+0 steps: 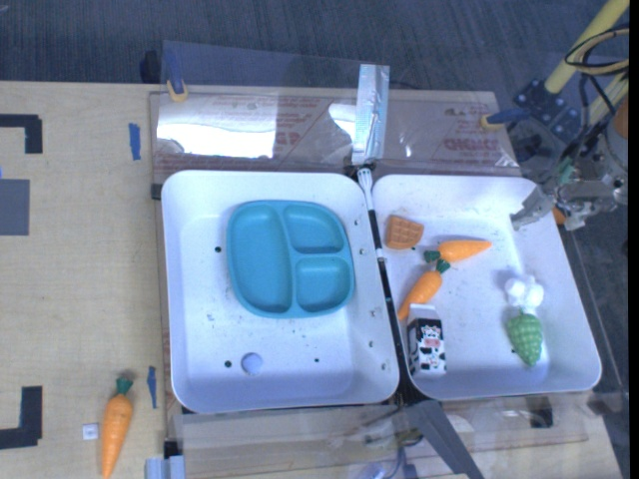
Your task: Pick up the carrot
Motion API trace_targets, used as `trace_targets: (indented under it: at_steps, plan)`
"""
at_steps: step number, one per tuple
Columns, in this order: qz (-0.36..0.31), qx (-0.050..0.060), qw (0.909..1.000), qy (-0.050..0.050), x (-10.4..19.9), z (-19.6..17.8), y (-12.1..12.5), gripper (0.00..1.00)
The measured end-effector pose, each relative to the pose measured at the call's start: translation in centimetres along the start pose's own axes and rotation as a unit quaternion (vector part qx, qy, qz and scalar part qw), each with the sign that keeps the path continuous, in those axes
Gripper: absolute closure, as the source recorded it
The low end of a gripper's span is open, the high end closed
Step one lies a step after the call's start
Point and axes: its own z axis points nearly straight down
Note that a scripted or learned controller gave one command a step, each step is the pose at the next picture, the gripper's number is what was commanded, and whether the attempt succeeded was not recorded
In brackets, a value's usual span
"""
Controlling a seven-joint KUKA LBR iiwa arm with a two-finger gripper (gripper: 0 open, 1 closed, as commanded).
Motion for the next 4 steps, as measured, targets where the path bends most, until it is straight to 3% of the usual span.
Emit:
trace_targets:
  at_steps: [1, 2, 3, 4]
  plan:
    - [-0.042, -0.004, 0.9991, -0.001, 8.3, 12.1, -0.1, 0.00]
    - [-0.084, -0.005, 0.9965, -0.001, 8.8, 4.9, 7.1, 0.00]
    - [-0.106, -0.007, 0.9944, -0.003, 4.7, -6.8, 5.9, 0.00]
    - [-0.245, 0.002, 0.9695, 0.001, 8.8, 4.2, 6.8, 0.00]
